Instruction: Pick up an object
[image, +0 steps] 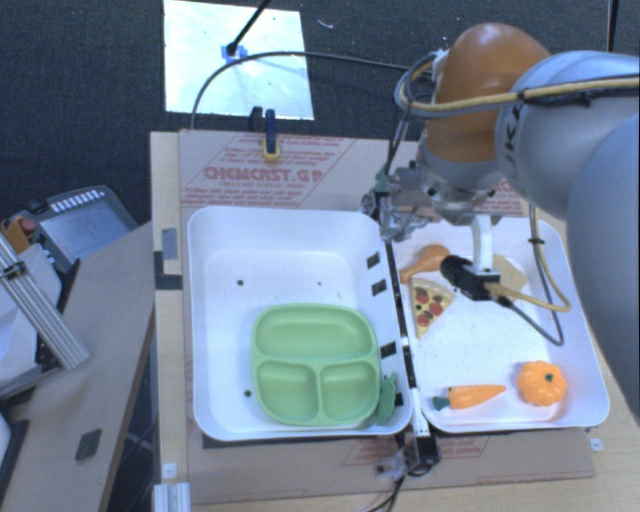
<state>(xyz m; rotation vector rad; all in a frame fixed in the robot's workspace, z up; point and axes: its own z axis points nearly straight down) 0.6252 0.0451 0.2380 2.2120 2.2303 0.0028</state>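
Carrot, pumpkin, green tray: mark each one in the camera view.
carrot (478, 395): camera view, middle of its orange body.
pumpkin (541, 384): camera view, centre of its rounded top.
green tray (310, 338): camera view, floor of its large compartment.

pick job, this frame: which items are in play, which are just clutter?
In play: gripper; pizza slice; drumstick-shaped piece; carrot; pumpkin; green divided plate.
Clutter, outside the bins: blue-and-yellow clamp; grey device; metal rail.

One high slanted view over both bins (300, 260)
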